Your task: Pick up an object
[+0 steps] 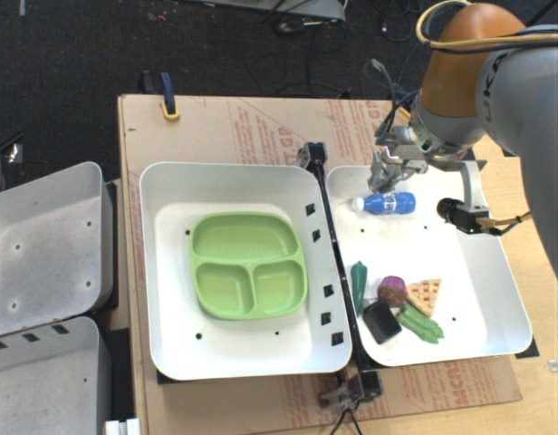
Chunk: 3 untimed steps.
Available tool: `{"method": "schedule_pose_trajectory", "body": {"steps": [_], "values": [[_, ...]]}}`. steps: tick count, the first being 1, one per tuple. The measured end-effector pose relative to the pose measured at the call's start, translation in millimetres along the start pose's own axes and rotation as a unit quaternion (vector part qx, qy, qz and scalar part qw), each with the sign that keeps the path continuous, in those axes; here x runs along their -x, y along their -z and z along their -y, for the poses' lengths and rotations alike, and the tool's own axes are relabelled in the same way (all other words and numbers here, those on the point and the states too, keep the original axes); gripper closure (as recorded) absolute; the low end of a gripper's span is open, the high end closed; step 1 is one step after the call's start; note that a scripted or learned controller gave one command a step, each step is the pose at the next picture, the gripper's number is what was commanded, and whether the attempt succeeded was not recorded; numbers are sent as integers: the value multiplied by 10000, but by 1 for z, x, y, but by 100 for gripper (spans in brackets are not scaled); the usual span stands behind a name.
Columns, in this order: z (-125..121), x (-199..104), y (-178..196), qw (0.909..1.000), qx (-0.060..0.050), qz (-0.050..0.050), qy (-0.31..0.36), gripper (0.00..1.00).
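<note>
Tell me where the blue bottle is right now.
The blue bottle lies on its side in the far part of the right bin, cap pointing toward the divider, just below the tool and well apart from the toy food cluster.

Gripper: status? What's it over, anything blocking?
Gripper low in right bin, just above blue bottle; grasp not confirmed. Bottle lying on its side, apart from the toy pile near front. Nothing in the way.
</note>
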State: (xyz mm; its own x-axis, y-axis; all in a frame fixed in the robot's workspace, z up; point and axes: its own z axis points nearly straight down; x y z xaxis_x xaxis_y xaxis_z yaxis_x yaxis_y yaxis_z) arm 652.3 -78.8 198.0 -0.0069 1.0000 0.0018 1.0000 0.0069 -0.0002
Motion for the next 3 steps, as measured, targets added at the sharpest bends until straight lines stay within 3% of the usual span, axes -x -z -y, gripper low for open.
{"method": "schedule_pose_trajectory", "body": {"steps": [3], "values": [[17,-160,35,10000,9,0,8,100]]}}
